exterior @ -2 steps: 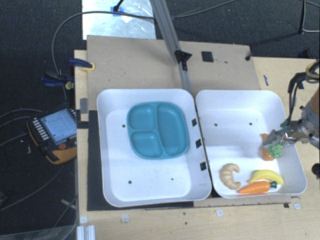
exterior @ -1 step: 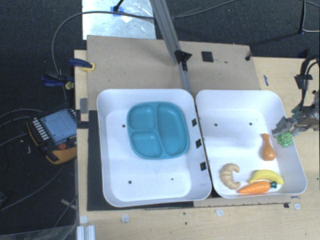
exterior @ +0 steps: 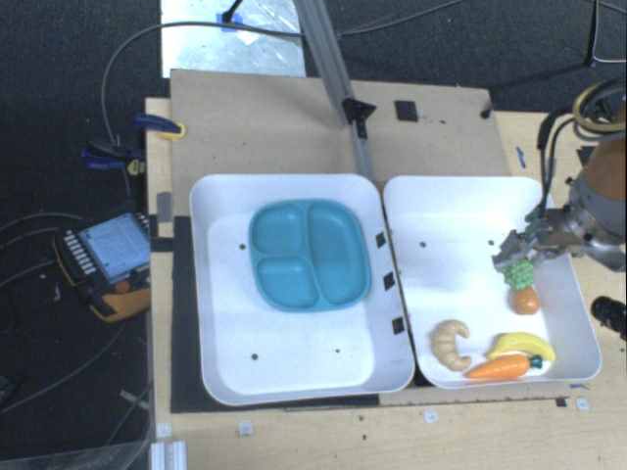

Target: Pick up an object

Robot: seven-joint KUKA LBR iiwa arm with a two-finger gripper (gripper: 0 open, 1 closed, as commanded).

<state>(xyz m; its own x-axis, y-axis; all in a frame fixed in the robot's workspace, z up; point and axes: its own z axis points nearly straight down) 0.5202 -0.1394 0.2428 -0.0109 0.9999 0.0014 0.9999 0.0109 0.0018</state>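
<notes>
The right bin (exterior: 460, 213) holds several toy foods. A green-topped orange piece (exterior: 523, 290) lies near the bin's right wall. A croissant (exterior: 451, 344), a yellow banana (exterior: 524, 344) and an orange carrot (exterior: 500, 367) lie along the front edge. My gripper (exterior: 513, 254) reaches in from the right and hangs just above the green top of the orange piece, its tip touching or nearly touching it. The grey arm (exterior: 598, 213) stands over the bin's right rim.
The left bin (exterior: 225, 360) holds a blue divided plate (exterior: 310, 255). A metal pole (exterior: 328, 52) slants across the back of the bench. Cables and a small device (exterior: 108, 253) lie on the floor at the left.
</notes>
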